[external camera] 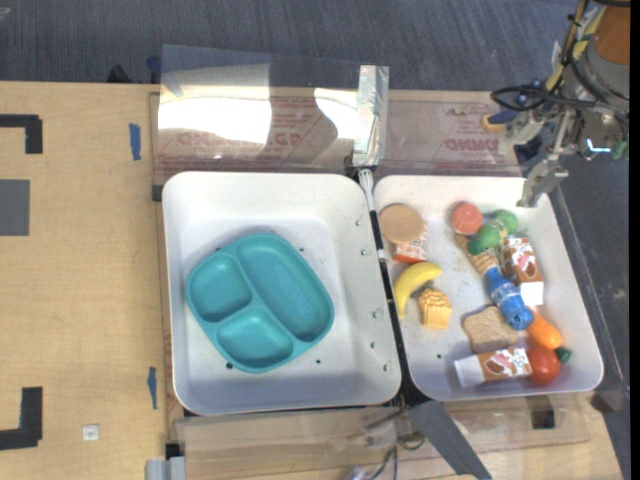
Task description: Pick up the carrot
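Orange carrot (546, 331) wedged between blue bottle (509, 301) and red tomato (544, 364)

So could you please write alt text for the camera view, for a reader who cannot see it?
The claw hangs over the far right corner of the right bin, which holds toy food; the carrot lies near that bin's right wall. The left bin holds a teal divided plate.
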